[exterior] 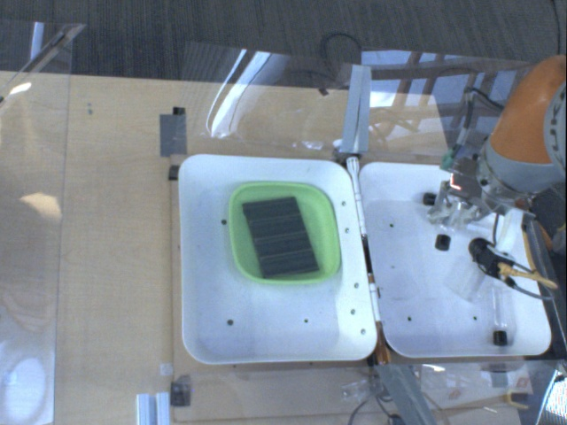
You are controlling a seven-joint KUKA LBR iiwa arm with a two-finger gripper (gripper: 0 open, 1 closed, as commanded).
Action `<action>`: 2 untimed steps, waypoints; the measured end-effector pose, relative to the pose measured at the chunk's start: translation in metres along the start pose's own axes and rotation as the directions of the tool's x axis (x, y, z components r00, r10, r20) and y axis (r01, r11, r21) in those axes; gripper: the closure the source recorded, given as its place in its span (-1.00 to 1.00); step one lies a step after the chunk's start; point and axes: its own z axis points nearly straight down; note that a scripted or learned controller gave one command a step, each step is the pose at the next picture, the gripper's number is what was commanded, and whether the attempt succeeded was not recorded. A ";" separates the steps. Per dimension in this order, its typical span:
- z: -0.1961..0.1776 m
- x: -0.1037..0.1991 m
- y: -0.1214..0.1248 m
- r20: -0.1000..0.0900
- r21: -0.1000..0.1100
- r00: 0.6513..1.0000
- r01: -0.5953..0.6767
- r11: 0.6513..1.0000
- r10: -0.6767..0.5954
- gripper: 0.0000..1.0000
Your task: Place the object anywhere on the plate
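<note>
One dark object [280,236] on green plate [241,257] — claw [461,212] blurred, arm cut off.

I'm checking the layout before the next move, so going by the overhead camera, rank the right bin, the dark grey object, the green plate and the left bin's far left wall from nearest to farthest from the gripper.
From the gripper:
1. Right bin, directly beneath it.
2. Green plate, its near rim, in the left bin.
3. Dark grey object, lying on the plate's middle.
4. Left bin's far left wall, farthest.
</note>
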 end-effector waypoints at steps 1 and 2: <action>0.000 0.000 0.000 0.000 0.000 1.000 0.000 1.000 0.000 -1.00; -0.045 -0.059 -0.025 0.000 -0.002 0.996 -0.090 0.996 0.090 -1.00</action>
